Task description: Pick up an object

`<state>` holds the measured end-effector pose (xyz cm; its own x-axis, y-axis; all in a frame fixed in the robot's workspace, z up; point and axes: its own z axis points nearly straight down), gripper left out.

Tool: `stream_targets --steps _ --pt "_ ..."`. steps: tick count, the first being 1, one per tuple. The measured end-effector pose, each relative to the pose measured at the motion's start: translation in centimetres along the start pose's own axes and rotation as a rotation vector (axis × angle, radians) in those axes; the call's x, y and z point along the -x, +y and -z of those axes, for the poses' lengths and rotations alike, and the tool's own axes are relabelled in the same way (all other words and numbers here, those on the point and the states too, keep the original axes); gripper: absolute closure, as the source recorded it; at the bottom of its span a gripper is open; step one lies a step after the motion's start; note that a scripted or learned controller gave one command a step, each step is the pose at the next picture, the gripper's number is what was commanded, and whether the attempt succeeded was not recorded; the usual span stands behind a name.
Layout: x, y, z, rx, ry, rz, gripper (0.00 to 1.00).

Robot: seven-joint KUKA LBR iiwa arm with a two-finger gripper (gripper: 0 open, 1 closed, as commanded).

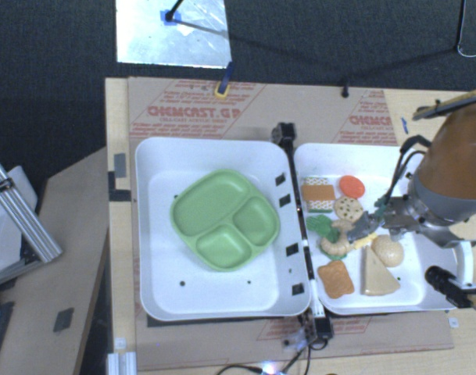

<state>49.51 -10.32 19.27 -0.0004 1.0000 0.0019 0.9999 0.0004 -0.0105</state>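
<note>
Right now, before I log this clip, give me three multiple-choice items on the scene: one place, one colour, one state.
1. Where does the green divided plate lie?
A. left bin
B. right bin
C. on the cardboard outside both bins

2. What colour is the round disc at the far side of the right bin?
A. blue
B. orange-red
C. black

3. Where is the gripper?
A. over the left bin
B. down among the food items in the right bin
C. beyond the bench

Answers: 1 A, the plate sits alone in the left bin. 2 B, the disc is orange-red. 3 B, the gripper is among the food pieces.
</note>
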Motion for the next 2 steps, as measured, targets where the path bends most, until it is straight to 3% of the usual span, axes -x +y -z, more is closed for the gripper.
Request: stream_targets --steps 1,2 --pt "0.0 0.3 0.5 0.011 -0.002 0.002 0.0" --pt "0.4 0.0 -5.7 0.006 -0.001 0.0 0.0"
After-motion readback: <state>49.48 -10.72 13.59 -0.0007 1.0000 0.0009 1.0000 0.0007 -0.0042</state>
